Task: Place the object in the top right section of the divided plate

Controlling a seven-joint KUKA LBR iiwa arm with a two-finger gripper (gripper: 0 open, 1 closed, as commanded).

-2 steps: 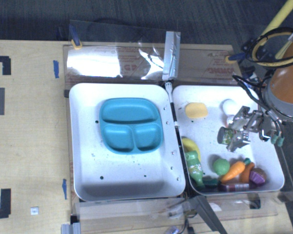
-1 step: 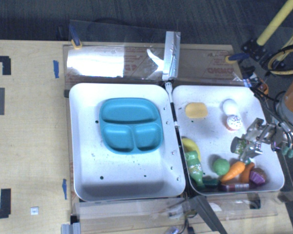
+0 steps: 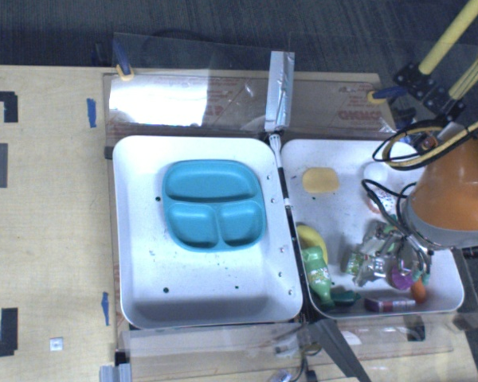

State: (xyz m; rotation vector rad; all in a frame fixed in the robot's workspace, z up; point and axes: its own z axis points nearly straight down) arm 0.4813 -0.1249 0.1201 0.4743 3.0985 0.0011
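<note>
A blue divided plate (image 3: 213,203) lies in the left white bin (image 3: 143,277), with one long section at the top and two smaller sections below. My gripper (image 3: 372,263) is low in the right bin (image 3: 342,157), among a pile of small toys: a purple piece (image 3: 400,277), an orange piece (image 3: 418,290) and a dark bar (image 3: 389,302). The wrist and cables cover the fingers. Further left in that bin lie a yellow banana (image 3: 312,240), a green toy (image 3: 317,274) and a tan oval piece (image 3: 320,181).
The arm's orange band (image 3: 454,193) and black cables (image 3: 398,153) hang over the right bin's right side. A clear plastic wall (image 3: 191,94) and a metal post (image 3: 279,90) stand behind the bins. Wooden bench extends to the left.
</note>
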